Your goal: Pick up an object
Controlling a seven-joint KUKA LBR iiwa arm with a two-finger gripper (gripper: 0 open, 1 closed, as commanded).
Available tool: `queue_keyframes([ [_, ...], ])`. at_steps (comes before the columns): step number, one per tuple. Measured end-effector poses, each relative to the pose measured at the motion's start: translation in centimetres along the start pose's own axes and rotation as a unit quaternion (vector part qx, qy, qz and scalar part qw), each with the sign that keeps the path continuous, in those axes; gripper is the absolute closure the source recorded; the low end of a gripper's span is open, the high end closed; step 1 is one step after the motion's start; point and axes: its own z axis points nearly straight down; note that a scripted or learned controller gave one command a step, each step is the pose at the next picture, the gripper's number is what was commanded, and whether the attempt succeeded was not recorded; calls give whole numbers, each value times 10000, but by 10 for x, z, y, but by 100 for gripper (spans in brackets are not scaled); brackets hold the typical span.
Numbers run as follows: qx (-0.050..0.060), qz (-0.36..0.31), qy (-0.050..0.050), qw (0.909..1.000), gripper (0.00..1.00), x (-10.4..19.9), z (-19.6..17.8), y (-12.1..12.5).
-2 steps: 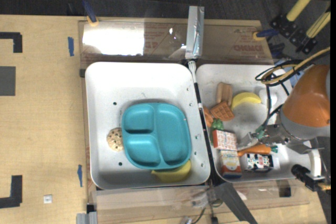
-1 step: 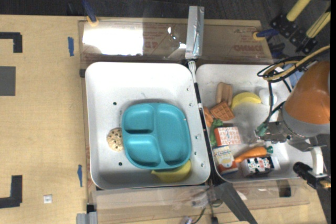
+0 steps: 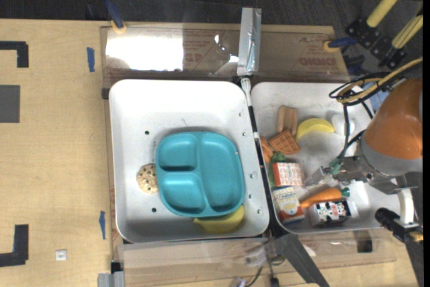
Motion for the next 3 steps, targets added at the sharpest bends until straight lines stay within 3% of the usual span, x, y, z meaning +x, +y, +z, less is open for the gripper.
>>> queue_keyframes([
  [1, 31, 128, 19, 9999, 0, 47, -32, 94],
  [2, 32, 138, 9, 9999, 100, 45, -41, 94],
  [3, 65, -948, 25, 9955, 100, 19, -1, 69],
])
